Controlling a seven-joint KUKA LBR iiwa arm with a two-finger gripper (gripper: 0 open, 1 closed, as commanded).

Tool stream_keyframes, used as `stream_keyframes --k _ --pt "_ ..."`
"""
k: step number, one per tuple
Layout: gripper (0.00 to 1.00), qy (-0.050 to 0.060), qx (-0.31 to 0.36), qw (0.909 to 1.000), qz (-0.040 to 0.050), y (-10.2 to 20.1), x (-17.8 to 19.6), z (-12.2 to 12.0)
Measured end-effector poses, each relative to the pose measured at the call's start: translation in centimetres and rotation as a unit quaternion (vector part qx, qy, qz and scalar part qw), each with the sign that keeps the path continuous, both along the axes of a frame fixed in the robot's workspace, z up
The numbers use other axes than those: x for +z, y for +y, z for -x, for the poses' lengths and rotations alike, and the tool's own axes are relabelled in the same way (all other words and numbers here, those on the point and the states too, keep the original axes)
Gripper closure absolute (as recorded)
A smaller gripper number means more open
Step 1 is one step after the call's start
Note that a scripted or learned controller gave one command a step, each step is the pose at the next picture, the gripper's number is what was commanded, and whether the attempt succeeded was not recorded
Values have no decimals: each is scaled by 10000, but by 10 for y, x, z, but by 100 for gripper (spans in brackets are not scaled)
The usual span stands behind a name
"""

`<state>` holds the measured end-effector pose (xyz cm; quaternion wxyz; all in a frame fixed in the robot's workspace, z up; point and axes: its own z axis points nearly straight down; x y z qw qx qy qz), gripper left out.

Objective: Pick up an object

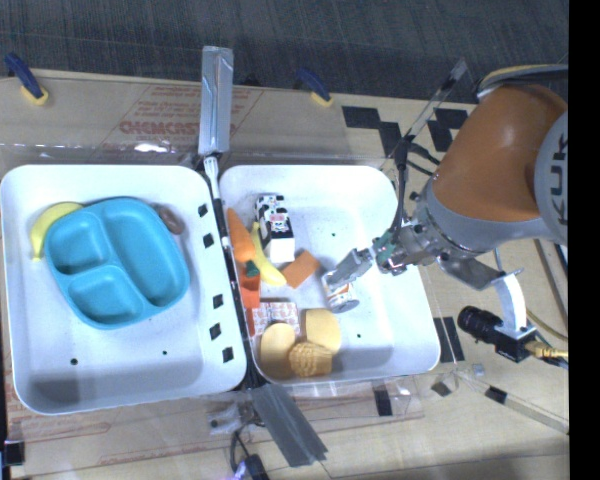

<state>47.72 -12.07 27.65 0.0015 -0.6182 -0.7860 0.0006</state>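
Observation:
My gripper (342,280) hangs low over the middle of the right bin (380,193), open, with nothing visible between its fingers. Just left of it lies an orange block (300,268). Further left are an orange carrot (242,243), a small yellow banana (268,268) and a black-and-white box (274,220). Near the bin's front sit a red-and-white packet (275,315), a round tan cookie (276,343), a tan waffle-like piece (310,358) and a pale yellow piece (322,326).
The left bin (100,368) holds a blue divided tray (120,258) with a yellow banana (48,223) poking out at its back left and a brown item (170,218) at its right. The arm's orange band (500,153) stands over the right bin's right rim.

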Motion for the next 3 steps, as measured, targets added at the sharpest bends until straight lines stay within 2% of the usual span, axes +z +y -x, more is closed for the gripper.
stream_keyframes --k 1,2,3 --pt "0 44 4 10000 -6 -28 -85 -45" --pt "0 -15 -71 10000 5 -46 -185 -61" --pt "100 -1 -55 10000 9 -47 -175 -60"
